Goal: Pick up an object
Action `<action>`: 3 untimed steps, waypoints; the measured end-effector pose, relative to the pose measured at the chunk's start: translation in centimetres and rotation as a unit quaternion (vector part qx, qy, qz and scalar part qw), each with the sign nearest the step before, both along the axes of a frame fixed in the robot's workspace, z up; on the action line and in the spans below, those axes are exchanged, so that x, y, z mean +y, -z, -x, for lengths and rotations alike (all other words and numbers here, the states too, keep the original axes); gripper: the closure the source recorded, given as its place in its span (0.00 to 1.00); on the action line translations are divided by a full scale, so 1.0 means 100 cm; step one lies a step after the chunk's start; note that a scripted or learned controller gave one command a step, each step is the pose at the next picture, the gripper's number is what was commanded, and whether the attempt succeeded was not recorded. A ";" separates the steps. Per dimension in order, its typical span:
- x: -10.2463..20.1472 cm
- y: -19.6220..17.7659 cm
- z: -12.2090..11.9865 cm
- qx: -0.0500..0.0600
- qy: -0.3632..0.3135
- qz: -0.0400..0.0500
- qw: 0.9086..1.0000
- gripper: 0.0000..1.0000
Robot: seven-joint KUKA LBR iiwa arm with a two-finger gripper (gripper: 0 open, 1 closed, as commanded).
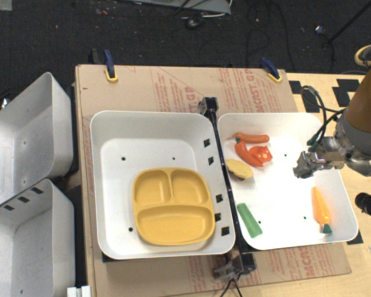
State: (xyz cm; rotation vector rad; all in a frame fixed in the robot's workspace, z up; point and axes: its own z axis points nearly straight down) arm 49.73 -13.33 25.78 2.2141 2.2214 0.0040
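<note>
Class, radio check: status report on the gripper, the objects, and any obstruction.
Gripper over right bin, nothing seen between its fingers. Carrot nearest, lying free. Red pepper, green block farther left. Nothing in the way.

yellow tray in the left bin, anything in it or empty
Empty. The yellow tray lies flat in the left bin, and all three of its compartments show bare yellow bottoms.

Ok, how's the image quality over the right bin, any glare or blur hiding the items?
Camera view: lighting is even and soft, with no strong glare on the right bin. The carrot, green piece and red pepper read sharp, casting only faint shadows. The gripper is dark and slightly soft; its finger detail is hard to make out.
</note>
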 end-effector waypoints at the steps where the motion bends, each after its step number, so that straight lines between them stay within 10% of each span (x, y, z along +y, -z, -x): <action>1: 0.050 0.009 -0.008 0.003 -0.001 -0.001 1.000 1.00; 3: 0.154 0.003 -0.041 0.002 -0.002 -0.001 1.000 1.00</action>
